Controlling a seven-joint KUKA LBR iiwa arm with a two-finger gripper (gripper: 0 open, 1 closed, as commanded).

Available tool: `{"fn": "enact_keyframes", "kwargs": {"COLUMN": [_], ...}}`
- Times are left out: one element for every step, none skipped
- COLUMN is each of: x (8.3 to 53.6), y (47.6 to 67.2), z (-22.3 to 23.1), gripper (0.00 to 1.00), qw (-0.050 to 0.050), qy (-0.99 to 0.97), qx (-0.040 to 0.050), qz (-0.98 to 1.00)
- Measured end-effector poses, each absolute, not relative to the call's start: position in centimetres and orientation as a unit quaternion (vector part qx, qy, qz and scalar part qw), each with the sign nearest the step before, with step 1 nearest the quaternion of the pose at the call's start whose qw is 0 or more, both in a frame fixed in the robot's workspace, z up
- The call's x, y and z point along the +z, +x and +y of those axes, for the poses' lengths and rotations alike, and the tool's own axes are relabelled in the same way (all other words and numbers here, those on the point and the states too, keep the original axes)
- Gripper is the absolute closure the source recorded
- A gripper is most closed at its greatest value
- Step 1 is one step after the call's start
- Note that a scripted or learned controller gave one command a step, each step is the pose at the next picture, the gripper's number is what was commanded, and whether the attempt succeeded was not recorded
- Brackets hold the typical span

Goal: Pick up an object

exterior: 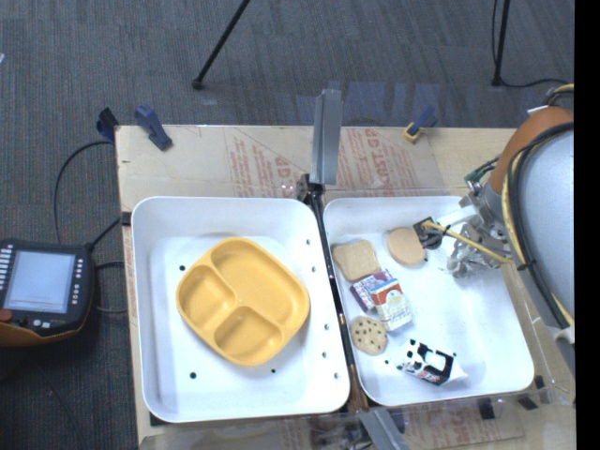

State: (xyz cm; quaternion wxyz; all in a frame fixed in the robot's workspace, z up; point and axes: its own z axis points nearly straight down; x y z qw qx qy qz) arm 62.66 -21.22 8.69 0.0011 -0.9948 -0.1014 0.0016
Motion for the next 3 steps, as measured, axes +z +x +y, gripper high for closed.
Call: {"fn": "enact_keyframes", "kwargs": {"x": [9.6, 10.5, 8.6], "y": [62.7, 62.7, 63.6], "z": [-21.0, -20.8, -21.0], "gripper": [1.00, 1.00, 1.00], "qw": [0.002, 0.002, 0.001], "qy": [-0.994, -0.994, -0.995], "qx": [0.0033, 0.0051, 0.0028], "qz": [-0.105, -0.109, -0.104]}}
